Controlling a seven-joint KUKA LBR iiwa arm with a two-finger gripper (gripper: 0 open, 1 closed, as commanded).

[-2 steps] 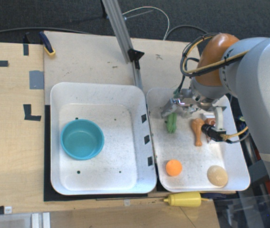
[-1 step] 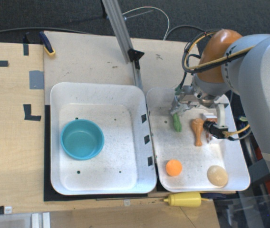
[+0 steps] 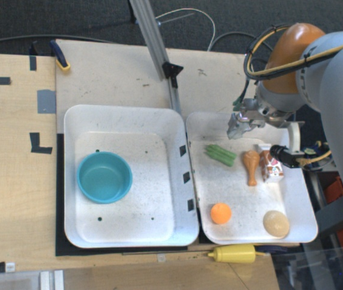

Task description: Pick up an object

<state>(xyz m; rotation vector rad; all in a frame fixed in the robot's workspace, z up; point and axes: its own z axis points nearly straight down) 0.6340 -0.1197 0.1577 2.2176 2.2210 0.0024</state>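
white plastic is most of what i see from my fixed camera: two shallow bins side by side on the table [image 3: 14, 162]. the left bin [image 3: 75, 119] holds a teal bowl [image 3: 104, 177], upright, sitting toward its left side, with a few dark specks on the floor around it. the right bin [image 3: 203, 125] carries the loose things i could pick. a green pod-shaped piece [image 3: 221, 154] lies near the bin's upper middle, tilted; just right of it an orange-tan drumstick [image 3: 252, 165] lies roughly lengthwise, and a small red-and-white packet [image 3: 272, 167] sits just beside the drumstick, perhaps touching it. lower down an orange ball [image 3: 221, 213] rests near the left side and a pale beige round thing [image 3: 276, 223] sits in the lower right corner, the two well apart. the arm [image 3: 316, 59] comes in from the right, grey with its orange band, and the jaws [image 3: 239, 127] hang over the upper part of the right bin, above and right of the green pod, near but not touching it. i cannot tell how wide the jaws stand, as the slant blurs them into the wrist, and i see nothing between them. a yellow bottle [image 3: 235, 254] lies on its side just outside the right bin's front edge, and a grey metal pole [image 3: 153, 32] slants down to the gap between the bins.
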